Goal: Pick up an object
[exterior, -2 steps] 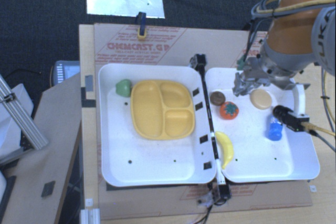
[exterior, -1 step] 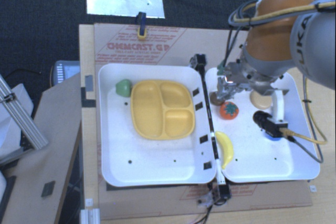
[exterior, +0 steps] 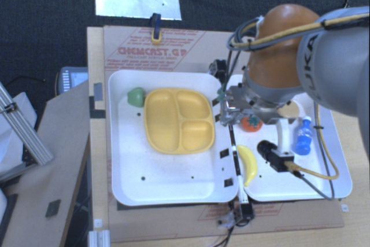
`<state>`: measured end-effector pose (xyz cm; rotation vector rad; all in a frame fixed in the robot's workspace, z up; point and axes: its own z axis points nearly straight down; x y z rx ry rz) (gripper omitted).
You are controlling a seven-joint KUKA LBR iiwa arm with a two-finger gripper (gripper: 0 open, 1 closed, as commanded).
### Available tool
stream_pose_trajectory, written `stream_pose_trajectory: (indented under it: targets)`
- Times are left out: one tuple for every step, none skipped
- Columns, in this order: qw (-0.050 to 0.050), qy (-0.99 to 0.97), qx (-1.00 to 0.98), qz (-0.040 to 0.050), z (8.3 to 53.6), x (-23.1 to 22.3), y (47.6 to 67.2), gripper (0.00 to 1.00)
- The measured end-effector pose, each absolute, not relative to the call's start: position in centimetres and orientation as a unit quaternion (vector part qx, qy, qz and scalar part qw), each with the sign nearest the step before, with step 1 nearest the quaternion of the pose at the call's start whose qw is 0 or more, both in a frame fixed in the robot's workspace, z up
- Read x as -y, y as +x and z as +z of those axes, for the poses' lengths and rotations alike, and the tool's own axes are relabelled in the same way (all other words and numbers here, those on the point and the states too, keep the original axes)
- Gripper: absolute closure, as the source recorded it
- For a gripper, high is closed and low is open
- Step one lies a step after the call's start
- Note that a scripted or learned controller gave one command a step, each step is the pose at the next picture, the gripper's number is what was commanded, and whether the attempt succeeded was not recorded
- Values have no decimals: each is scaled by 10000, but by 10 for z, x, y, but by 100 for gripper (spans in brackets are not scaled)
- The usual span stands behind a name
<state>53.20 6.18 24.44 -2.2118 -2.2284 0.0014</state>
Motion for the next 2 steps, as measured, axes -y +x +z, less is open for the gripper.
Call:
stream_pose_trajectory:
  targets:
    - [10, -7042, 7100, 4, 220, -106, 528, 100]
    - [0, -7062, 7080, -1, 221, -104, 529, 0]
